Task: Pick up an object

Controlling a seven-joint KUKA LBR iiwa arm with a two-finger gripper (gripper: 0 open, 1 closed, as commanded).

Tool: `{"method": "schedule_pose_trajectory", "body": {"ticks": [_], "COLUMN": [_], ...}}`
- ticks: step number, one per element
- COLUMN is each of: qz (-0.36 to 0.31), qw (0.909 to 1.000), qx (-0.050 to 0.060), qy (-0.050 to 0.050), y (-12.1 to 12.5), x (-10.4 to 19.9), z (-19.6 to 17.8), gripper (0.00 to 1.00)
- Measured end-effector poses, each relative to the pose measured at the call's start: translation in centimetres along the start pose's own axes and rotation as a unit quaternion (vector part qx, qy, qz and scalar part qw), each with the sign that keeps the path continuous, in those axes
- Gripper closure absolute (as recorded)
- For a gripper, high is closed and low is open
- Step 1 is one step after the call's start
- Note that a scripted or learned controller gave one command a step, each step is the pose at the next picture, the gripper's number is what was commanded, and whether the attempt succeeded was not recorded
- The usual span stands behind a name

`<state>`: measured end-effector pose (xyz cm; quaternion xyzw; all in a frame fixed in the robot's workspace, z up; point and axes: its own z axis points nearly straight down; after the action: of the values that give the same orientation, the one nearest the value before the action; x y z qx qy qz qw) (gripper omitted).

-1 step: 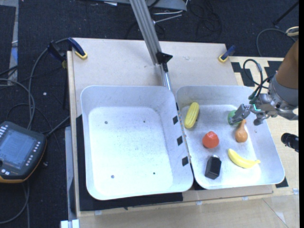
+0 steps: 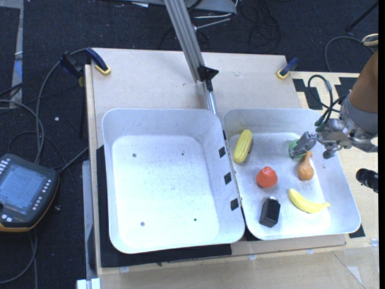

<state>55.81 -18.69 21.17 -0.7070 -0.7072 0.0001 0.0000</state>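
Observation:
The right bin point(image 2: 343, 221) holds several small objects. A yellow corn cob point(image 2: 243, 145) lies near its left wall, and a red tomato-like ball point(image 2: 267, 177) sits in the middle. Toward the front are a black block point(image 2: 270, 212) and a yellow banana point(image 2: 307, 201). An orange pear-shaped piece point(image 2: 305, 169) and a green piece point(image 2: 295, 147) lie on the right. My gripper point(image 2: 317, 147) hovers over the bin's right part, open, with one finger beside the green piece and the orange piece's tip just below. Nothing is held between the fingers.
The left bin point(image 2: 120, 131) lies beside the right one, their rims meeting in the middle. A slanted metal pole point(image 2: 186, 32) reaches in from the back. Clamps point(image 2: 99, 65) sit at the bench's far corners. A teach pendant point(image 2: 21, 191) lies on the floor at left.

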Motion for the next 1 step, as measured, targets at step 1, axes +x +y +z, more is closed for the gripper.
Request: {"method": "schedule_pose_trajectory", "body": {"ticks": [1], "qz": [0.000], "qw": [1.0000], "qx": [0.002], "qy": [0.001], "y": [0.73], "x": [0.68], "z": [5.29], "gripper": [0.00]}}
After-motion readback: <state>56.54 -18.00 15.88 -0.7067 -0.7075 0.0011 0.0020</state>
